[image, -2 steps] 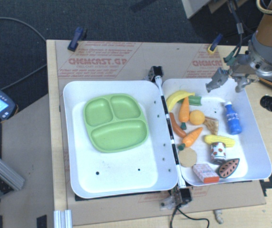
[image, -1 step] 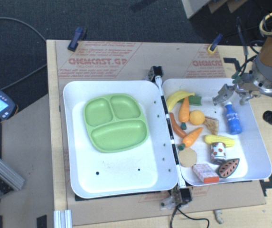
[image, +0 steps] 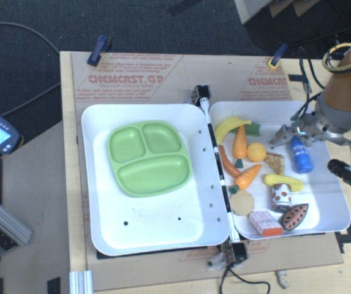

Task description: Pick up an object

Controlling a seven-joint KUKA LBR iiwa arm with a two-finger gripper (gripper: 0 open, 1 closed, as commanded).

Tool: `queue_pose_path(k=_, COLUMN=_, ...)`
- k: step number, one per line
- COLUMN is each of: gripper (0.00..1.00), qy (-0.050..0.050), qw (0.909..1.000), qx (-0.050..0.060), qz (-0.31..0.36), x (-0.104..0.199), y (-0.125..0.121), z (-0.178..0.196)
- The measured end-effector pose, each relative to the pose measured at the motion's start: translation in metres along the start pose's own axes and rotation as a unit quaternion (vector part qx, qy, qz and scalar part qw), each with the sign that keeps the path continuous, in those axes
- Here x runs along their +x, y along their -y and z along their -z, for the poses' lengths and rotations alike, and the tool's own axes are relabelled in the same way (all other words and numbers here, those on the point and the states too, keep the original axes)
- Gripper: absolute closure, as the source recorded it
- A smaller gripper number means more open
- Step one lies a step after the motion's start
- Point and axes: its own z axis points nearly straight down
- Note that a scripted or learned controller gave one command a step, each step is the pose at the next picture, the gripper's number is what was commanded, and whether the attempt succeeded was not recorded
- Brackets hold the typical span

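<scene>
Gripper (image: 298, 135) poised low over the far side of the right bin (image: 340, 208), directly above a blue bottle (image: 301, 155), probably the chosen target since it lies apart from its neighbours. Claw state not discernible at this slant; contact with the bottle likewise uncertain. Toy foods crowded towards the bin's left wall: banana (image: 231, 127), carrot (image: 240, 141), orange ball (image: 256, 152). Green divided plate (image: 150, 158) alone in the left bin (image: 93, 164). Both bins seated on a printed board (image: 163, 73) clamped to the bench; dark floor beyond.
</scene>
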Motion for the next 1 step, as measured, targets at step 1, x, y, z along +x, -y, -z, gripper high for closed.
queue_pose_path(k=1, gripper=0.00, qy=0.001, qw=1.0000, qx=-0.003, qz=0.000, x=-0.0014, y=-0.0047, z=-0.0079)
